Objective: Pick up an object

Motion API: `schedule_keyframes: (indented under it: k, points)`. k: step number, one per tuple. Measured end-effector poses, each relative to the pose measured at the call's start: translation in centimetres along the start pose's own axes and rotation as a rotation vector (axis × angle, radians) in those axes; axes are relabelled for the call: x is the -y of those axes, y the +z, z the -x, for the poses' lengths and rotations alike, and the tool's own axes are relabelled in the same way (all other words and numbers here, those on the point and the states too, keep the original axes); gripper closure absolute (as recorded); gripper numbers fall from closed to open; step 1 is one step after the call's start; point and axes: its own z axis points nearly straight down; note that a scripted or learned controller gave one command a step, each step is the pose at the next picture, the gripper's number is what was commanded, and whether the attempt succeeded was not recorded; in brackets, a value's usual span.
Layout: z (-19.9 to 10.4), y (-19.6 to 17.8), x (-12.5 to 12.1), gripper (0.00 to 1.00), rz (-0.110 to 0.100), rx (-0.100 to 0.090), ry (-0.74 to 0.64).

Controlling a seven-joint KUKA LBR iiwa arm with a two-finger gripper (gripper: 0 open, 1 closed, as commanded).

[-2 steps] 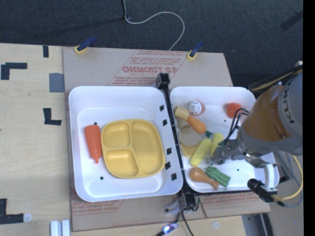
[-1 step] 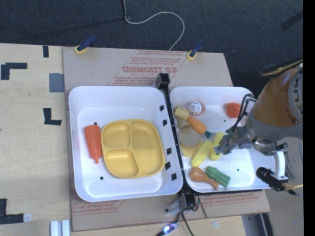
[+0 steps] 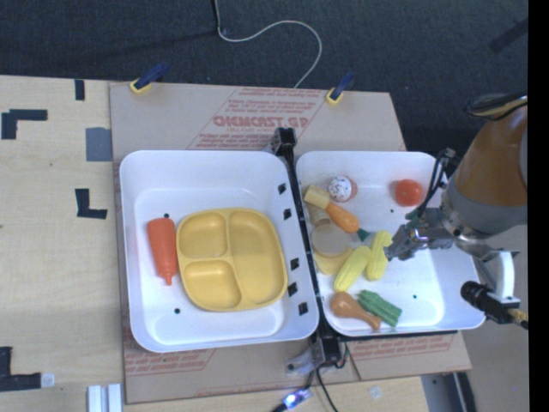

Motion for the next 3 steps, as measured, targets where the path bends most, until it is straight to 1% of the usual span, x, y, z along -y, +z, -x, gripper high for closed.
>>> schedule_keyframes:
  k: [1, 2, 3]
  points:
    - [-0.1, -3.1, 0.0, 1.00, -0.001, 0.000, 0.000]
    - [-4.8, -2.0, -2.7, 1.00, -0.004, -0.002, -0.005]
    - [-10.2, -1.5, -5.7, 1.00, -0.003, -0.003, -0.007]
